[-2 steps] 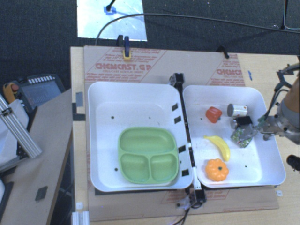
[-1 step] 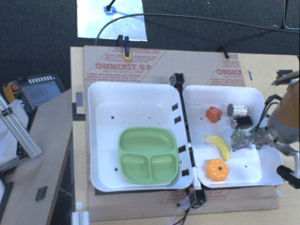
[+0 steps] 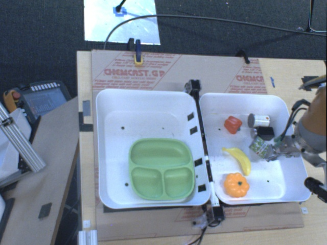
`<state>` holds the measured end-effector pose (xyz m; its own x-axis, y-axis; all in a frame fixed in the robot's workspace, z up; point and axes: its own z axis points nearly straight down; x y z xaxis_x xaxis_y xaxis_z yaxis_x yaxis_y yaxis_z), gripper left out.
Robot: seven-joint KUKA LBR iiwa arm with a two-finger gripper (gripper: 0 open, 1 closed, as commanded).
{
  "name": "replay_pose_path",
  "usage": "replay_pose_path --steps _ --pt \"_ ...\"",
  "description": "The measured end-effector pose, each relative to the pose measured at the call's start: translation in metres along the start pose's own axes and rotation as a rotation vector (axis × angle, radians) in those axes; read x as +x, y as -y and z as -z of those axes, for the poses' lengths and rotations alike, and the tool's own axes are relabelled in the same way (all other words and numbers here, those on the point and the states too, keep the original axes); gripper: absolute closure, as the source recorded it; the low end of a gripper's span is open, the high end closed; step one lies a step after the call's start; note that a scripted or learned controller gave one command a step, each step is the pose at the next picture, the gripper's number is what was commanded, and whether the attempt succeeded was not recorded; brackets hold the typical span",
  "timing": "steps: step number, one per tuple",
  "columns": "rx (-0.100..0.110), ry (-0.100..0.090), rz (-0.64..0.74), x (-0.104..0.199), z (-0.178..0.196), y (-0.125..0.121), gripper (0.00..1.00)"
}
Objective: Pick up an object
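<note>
Banana (image 3: 239,160) lies in the middle of the right bin (image 3: 278,106), tilted, just left of the claw (image 3: 263,148), which is low in that bin with the arm (image 3: 311,131) reaching in from the right. Whether the claw is apart or together, I cannot tell; a small greenish patch shows at its tip. Orange pumpkin (image 3: 236,185) sits just below the banana, red pepper (image 3: 232,124) above it, a small can (image 3: 259,120) near the pepper. Over in the left bin (image 3: 117,111), a green divided plate (image 3: 161,168).

Banana (image 3: 238,159) behind pumpkin (image 3: 236,185)
</note>
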<state>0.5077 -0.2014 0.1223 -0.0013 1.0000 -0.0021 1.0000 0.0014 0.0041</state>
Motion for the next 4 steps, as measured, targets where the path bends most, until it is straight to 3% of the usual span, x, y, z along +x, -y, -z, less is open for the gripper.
replay_pose_path --steps 2,3,4 --pt "-0.005 0.002 0.003 0.007 0.117 0.005 1.00" --pt "0.000 -0.001 0.003 0.007 0.123 0.004 1.00" --pt "0.000 -0.004 0.009 0.067 0.127 -0.005 1.00"
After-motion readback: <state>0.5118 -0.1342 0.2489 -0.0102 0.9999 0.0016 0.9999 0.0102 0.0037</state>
